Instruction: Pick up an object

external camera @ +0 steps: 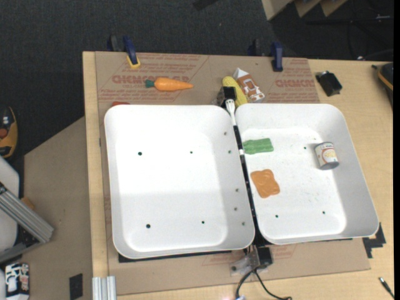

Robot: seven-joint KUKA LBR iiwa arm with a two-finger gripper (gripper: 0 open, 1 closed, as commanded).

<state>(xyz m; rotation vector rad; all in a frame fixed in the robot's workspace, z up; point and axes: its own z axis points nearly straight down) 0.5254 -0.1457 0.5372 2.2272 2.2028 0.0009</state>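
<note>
You see two smooth white plastic bins [169, 120], faintly glossy, on a matt cardboard sheet [206, 70]. The small can [325, 155] looks metallic, with a paper label.

Before me the pale wooden surface [350, 86] carries a brown cardboard sheet [200, 67] with red print, held at its far edge by two blue clamps, one on the left [131, 52] and one on the right [277, 56]. On the sheet I see two shallow white bins touching side by side, the left bin [169, 186] and the right bin [300, 205]. Beyond the left bin lies a toy carrot [170, 85]. Near the seam between the bins are a yellow banana-like piece [232, 87] and, just beside it, a brown-and-white packet [249, 87]. A small black block [329, 83] sits far right. A dark cable [262, 280] trails off the near edge, and a metal rail [25, 214] lies to the left. Dark floor [94, 11] lies beyond.
</note>
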